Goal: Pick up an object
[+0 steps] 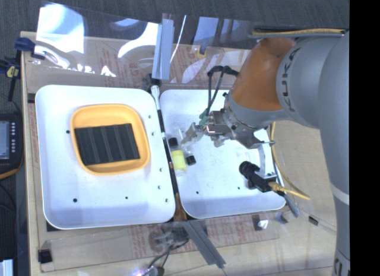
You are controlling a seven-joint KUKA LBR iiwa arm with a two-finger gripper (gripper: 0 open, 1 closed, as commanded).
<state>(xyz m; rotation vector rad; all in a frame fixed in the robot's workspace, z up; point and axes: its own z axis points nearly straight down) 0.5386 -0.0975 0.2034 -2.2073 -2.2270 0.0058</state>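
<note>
Nearest the camera, on the front edge of the bench (107, 237), a grey metal strip (205, 246) lay at a slant, just below the gap between the two bins.

Left bin (59, 203): held an orange-yellow tray (80, 117) with a black ribbed insert (107, 144) seated in it. The tray sat toward the bin's far half.

Right bin (225, 203): a small yellow object (178, 161) lay close against the bin's left wall. A small black piece (190, 160) sat at its right side, touching or just beside it; could not tell which. A second black piece (173, 142) lay just beyond the yellow object, near the same wall.

The gripper (191, 133) hung over this cluster, a little farther back and to the right of the second black piece, tilted toward the left wall. Could not tell whether it stood spread or pressed together, nor whether it touched anything.

The arm (309, 91) reached in from the right across the bin's far right part, its orange band (261, 79) showing above the wrist.

Beyond the bins, a clear sheet (95, 37) carried pale reflections, and a metal post (161, 46) stood at the far end of the gap. A dark screen unit (9, 141) sat off the bench's left side.
</note>
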